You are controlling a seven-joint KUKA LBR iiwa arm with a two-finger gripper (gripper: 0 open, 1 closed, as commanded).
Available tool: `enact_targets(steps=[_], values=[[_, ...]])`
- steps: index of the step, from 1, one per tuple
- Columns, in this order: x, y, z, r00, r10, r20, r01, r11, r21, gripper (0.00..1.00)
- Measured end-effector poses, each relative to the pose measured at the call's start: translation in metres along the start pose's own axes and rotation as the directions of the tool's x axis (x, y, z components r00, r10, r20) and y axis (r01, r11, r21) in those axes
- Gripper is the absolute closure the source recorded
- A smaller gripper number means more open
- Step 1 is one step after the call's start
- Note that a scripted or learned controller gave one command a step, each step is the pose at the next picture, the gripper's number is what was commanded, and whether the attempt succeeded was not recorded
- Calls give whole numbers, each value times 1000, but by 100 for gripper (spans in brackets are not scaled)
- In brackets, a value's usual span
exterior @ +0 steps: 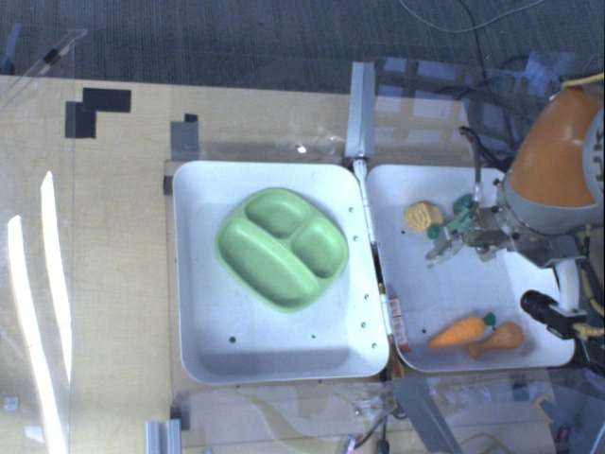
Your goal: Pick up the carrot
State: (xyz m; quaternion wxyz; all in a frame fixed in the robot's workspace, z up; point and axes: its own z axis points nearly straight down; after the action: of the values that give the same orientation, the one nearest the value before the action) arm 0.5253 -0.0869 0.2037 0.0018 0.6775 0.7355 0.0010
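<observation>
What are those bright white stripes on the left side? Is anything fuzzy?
In the camera view, the stripes are glare on the bench at its left; a small glint sits above the left bin. The claw looks slightly blurry, while the carrot and green plate look sharp.

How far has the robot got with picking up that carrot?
Not lifted yet. The carrot lies on the floor of the right bin, near its front edge, beside a tan toy. The gripper hangs farther back, near a yellow piece. Reaching, grasping and lifting remain.
</observation>
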Motion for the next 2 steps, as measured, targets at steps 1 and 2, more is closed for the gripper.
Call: enact_targets(steps=[1,2], values=[[-20,-36,115,1000,-23,1,23,1000,-7,0],[-20,-33,105,1000,-25,1,25,1000,-14,100]])
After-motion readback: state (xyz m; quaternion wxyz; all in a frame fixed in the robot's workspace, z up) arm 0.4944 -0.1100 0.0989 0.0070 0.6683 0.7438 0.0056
